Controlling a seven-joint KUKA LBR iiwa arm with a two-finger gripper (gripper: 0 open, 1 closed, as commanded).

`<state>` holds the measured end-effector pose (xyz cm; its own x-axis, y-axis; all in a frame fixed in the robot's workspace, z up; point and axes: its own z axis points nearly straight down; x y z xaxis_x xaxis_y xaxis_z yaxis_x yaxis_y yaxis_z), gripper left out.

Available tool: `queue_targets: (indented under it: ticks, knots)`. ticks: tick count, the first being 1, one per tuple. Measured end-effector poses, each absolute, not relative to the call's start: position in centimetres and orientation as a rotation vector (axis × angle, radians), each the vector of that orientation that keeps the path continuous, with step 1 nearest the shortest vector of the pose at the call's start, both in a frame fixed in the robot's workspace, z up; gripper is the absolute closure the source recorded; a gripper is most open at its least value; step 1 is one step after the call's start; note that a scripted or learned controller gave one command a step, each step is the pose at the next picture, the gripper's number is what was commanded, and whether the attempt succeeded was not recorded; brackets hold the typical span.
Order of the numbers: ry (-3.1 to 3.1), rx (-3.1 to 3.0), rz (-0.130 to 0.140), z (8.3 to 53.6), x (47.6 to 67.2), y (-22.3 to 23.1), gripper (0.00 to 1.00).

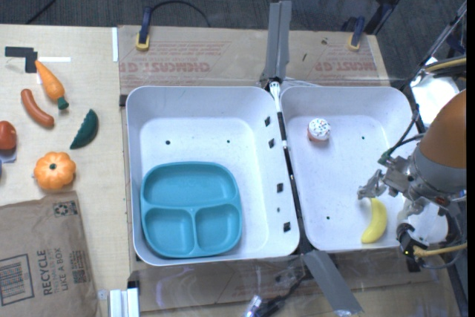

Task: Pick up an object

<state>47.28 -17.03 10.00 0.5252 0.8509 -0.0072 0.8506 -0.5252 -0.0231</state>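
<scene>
A yellow banana (375,222) lies near the right bin's (341,237) front edge; your hand (376,185) hovers just above it, fingers apart.

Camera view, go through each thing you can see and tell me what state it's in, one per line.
Banana: lying flat in the right bin, by the gripper.
Cupcake: upright in the right bin, apart from the banana.
Blue tray: flat in the left bin, nothing in its compartments.
Gripper: over the right bin, just above the banana.
Toy foods: loose on the bench, left of the bins.
</scene>
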Motion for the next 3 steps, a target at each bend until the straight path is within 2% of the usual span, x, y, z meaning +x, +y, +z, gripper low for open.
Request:
queue_targets:
  ticks: [1,2,3]
  knots:
    - [-1.520,-2.726,0.036,10.6,47.2,-17.1,1.00]
    - [-1.520,-2.726,0.036,10.6,47.2,-17.1,0.00]
    - [-1.585,-2.706,0.011,8.8,47.9,-10.4,0.00]
